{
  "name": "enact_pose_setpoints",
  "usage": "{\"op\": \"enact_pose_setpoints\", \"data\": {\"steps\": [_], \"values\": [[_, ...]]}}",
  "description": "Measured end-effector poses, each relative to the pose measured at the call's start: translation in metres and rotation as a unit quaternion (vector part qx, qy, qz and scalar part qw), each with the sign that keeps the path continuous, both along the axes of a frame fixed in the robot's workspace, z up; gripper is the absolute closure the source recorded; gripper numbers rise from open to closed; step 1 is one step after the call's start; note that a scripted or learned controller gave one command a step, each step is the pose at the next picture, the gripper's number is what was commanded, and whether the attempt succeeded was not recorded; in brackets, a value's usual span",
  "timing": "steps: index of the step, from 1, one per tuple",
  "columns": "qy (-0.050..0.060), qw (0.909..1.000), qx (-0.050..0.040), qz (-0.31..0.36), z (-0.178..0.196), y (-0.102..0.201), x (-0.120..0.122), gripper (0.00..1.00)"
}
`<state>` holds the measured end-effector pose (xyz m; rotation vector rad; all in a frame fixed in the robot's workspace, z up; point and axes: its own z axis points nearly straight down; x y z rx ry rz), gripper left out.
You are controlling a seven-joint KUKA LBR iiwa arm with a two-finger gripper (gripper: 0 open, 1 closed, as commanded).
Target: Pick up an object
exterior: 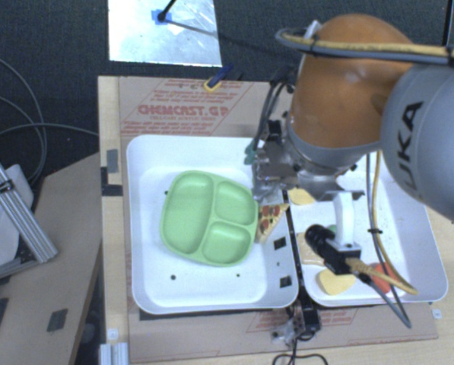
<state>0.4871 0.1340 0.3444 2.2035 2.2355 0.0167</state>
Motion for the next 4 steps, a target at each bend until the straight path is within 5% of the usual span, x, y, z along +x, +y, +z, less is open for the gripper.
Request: {"op": "enact_pose_setpoints", "data": {"steps": [2, 3, 4], "values": [[0.001, 1.0, -0.0022, 0.001, 0.018, -0.006, 0.001, 1.0], [0.006, 0.9999, -0.0045, -0.01, -0.046, -0.062, 0.049, 1.0], [0.002, 1.0, -0.0011, -0.003, 0.004, -0.029, 0.006, 1.0]]}}
